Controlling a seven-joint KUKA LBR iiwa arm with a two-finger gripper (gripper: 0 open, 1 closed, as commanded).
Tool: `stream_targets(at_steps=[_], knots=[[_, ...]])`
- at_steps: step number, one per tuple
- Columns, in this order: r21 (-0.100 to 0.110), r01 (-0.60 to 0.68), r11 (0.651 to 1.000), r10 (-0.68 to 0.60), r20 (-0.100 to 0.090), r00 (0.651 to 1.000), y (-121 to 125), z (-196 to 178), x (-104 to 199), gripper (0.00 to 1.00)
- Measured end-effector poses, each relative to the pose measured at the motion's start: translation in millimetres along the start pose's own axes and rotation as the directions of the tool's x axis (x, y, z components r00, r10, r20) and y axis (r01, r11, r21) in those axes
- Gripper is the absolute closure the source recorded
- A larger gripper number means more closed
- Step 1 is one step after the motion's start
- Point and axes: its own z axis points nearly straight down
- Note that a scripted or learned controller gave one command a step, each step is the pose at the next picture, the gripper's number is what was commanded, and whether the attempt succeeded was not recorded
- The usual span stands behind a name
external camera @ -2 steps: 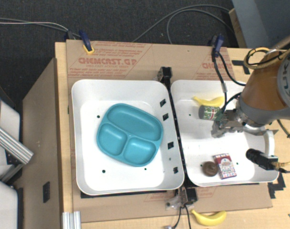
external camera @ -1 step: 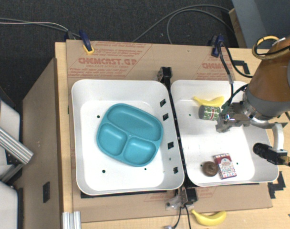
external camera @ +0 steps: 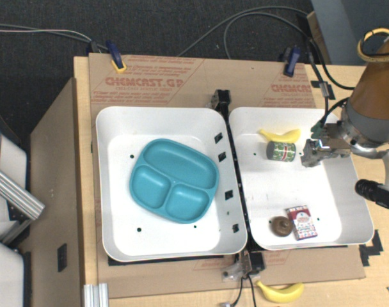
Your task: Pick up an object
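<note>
We take the small green-labelled can (external camera: 281, 151) as our landmark; it lies on its side in the right bin (external camera: 348, 203), its label too small to read. A yellow banana (external camera: 279, 135) touches it on the far side. The tool (external camera: 311, 151) hovers just right of the can, and we cannot tell its state. Well toward the near rim lie a red card box (external camera: 301, 222) and a brown round piece (external camera: 281, 226) touching it. Left of the can, the other bin (external camera: 111, 171) holds a teal divided plate (external camera: 174, 180). The counter's cardboard (external camera: 182, 75) reads "CHEMCAST GP" in red.
</note>
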Motion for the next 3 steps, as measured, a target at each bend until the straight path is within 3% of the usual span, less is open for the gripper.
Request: stream_targets(at_steps=[2,3], knots=[[0.010,0.005,1.000,-0.005,-0.004,1.000,18.9,15.3,111.8,1.00],[0.004,0.007,1.000,-0.007,-0.004,1.000,33.0,5.0,169.3,1.00]])
